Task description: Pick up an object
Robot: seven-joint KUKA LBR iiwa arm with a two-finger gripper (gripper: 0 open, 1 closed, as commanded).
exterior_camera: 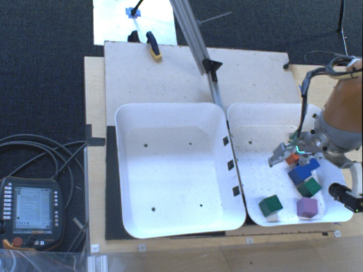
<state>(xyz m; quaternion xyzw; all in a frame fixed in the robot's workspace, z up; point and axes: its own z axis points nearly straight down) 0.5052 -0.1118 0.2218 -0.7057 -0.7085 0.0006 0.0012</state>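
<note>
I'm lowering the end effector (290, 155) over the orange block (292, 159); I can't tell its grip state, so next is closing.

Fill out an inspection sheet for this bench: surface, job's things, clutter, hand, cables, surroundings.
Surface: wooden bench bearing a left bin and a right bin, side by side.
Job's things: all in the right bin's near right part: green block, purple block, blue block, dark green block, orange piece under the hand.
Clutter: clamp at the bench's far edge.
Hand: hand low over the orange piece; grip cannot be told.
Cables: black cables looping on the floor at left; a cable by the arm.
Surroundings: dark carpet, pendant, slanted metal rail.
</note>
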